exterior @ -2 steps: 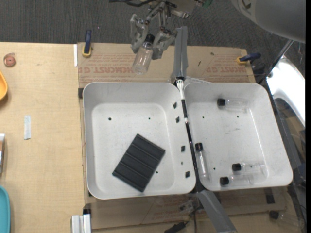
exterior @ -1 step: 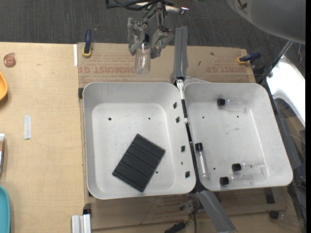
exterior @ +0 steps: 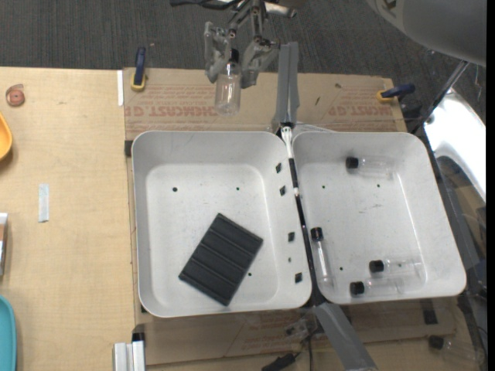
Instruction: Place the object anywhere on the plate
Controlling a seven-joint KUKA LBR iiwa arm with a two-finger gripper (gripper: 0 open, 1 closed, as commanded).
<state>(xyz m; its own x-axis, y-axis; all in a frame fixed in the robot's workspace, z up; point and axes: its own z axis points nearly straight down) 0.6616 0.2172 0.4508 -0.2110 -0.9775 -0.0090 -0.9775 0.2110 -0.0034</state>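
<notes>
Bottle held high in the claw, plate in the left bin

Bottle [exterior: 227, 91], clear and small, hangs pinched between the fingers of the claw [exterior: 230, 59] above the far edge of the worktop [exterior: 62, 168], well clear of both bins.

On the left the pale wooden worktop carries a small white strip [exterior: 43, 203]. Next comes the left bin [exterior: 147, 230], where a dark ribbed rectangular plate [exterior: 222, 257] lies flat and turned at an angle, near the front wall. Behind the bins runs a brown cardboard sheet [exterior: 178, 107] with red printing seen upside down; the letters are too blurred to read surely. The right bin [exterior: 441, 230] holds several more clear bottles with black caps [exterior: 376, 267], one near the back and others along the front. At top right, part of the grey arm [exterior: 433, 6] shows dark letters, cut off by the edge.
</notes>
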